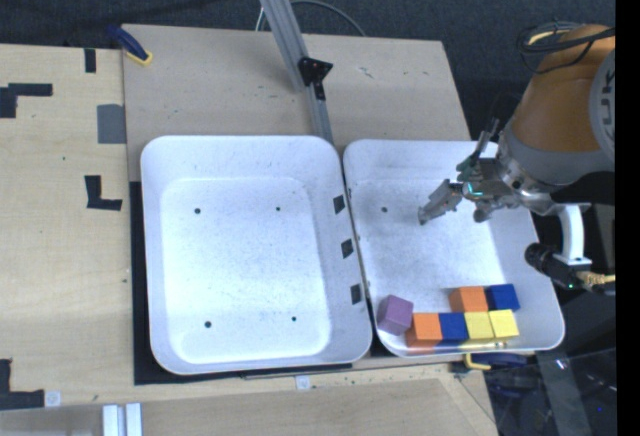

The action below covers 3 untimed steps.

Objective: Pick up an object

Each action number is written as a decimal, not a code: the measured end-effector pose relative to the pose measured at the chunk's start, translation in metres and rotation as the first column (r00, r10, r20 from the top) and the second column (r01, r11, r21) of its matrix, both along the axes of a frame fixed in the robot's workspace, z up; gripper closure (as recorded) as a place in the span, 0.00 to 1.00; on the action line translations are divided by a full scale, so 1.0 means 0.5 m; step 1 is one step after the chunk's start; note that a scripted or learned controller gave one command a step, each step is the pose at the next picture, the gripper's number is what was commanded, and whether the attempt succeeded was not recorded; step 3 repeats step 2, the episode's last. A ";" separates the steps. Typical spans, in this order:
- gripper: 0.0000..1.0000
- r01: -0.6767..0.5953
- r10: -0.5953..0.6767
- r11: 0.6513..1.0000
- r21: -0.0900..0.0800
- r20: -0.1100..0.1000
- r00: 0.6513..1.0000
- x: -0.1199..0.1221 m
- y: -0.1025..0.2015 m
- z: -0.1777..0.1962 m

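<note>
Bench (230, 74): pale wood-grain board, flat, with dark tape marks on the adjoining panel at the left and a small blue-and-yellow item (132, 43) near its far left corner. Slanting metal pole (275, 4): grey, straight, running from the top edge down to a black clamp (316, 72) just beyond the bins. Left bin (160, 164): shallow white tray, rounded corners, faintly speckled floor with four small dark dots. Right bin (545, 324): same make, touching the left bin along a shared edge fitted with small black clips. Blocks, all in the right bin's near corner, well apart from the gripper: purple cube (397, 312), tilted and set slightly off from the others at their left; orange cube (427, 327); blue cube (453, 326); two yellow cubes (491, 325) side by side; behind these a second orange cube (467, 300) and a second blue cube (502, 297). The blocks sit touching in two short rows whose long axis runs along the bin's near wall; faces are smooth, matte and square-edged. Arm: grey body with a broad orange band (560, 109), entering from the right. Gripper (455, 206): dark metal, over the middle of the right bin, its two fingers (435, 205) spread apart and pointing left and downward, nothing between them; open floor lies between it and the blocks.
</note>
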<state>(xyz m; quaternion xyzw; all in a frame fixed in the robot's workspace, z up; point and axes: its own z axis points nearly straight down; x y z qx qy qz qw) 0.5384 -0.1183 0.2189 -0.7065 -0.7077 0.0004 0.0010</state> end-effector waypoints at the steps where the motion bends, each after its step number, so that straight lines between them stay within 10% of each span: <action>1: 0.00 0.001 -0.001 1.000 0.001 -0.007 1.000 -0.074 0.029 -0.096; 2: 0.00 0.003 -0.003 1.000 -0.001 -0.001 1.000 -0.076 0.015 -0.259; 3: 0.00 0.003 -0.003 1.000 -0.001 -0.001 1.000 -0.076 0.015 -0.259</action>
